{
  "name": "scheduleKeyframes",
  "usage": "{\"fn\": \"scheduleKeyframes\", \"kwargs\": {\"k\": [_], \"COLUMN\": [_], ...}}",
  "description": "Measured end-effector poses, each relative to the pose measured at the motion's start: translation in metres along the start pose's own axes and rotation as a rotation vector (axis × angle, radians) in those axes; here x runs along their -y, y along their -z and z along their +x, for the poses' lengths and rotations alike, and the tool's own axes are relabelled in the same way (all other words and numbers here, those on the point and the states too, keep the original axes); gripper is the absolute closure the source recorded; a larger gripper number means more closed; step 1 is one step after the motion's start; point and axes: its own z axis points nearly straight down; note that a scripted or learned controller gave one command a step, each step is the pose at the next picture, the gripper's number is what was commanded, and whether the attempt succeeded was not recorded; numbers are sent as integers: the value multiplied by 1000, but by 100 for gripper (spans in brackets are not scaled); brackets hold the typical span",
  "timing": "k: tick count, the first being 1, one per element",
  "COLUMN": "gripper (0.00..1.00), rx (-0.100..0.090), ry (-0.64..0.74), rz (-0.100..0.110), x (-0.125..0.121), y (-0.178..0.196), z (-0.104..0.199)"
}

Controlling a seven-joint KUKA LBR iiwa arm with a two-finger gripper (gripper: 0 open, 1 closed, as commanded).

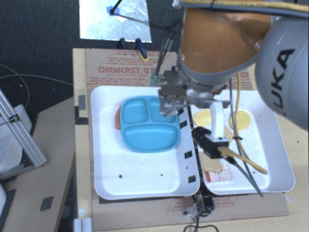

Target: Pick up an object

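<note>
Pincer is held over the tray rim; its state can't be told. Rim could be clipped, tray shoved sideways.

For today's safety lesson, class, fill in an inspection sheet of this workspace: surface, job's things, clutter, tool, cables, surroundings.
Surface: two white bins, left bin and right bin, on a cardboard sheet.
Job's things: blue divided plate in left bin, orange item at its left edge; yellow disc and small card in right bin.
Clutter: nothing seen.
Tool: tool over the plate's upper right; finger state unclear.
Cables: yellow hose across the arm.
Surroundings: shiny sheet behind bench.
</note>
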Motion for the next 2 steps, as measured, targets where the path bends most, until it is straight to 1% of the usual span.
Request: {"fn": "scheduleKeyframes", "kwargs": {"k": [1, 2], "gripper": [100, 100], "rx": [-1, 2], "ry": [-2, -6], "rz": [-4, 0], "x": [11, -28], "y": [-69, -174], "z": [32, 57]}}
